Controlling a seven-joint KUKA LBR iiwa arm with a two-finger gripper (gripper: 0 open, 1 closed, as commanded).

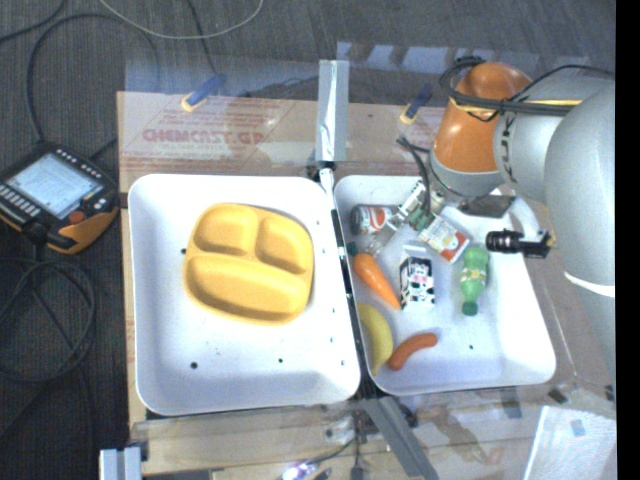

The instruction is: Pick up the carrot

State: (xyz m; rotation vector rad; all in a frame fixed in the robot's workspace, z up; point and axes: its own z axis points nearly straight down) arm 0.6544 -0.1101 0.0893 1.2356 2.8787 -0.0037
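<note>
The carrot (376, 280) lies by the left wall of the right bin (520, 358).
Its long side runs from 11 o'clock to 5 o'clock, beside a cow-print carton (417, 281) and above a banana (377, 333). Red board (205, 136) writing is too faint to read. The gripper (420, 206) hangs at the bin's 12 o'clock; whether it is holding anything cannot be told.

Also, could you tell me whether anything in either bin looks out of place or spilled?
Nothing stands out. The yellow tray sits flat in the left bin. In the right bin, the carrot, banana, sausage, green bottle and cow-print carton lie loosely scattered, as expected. No spill is visible.
</note>
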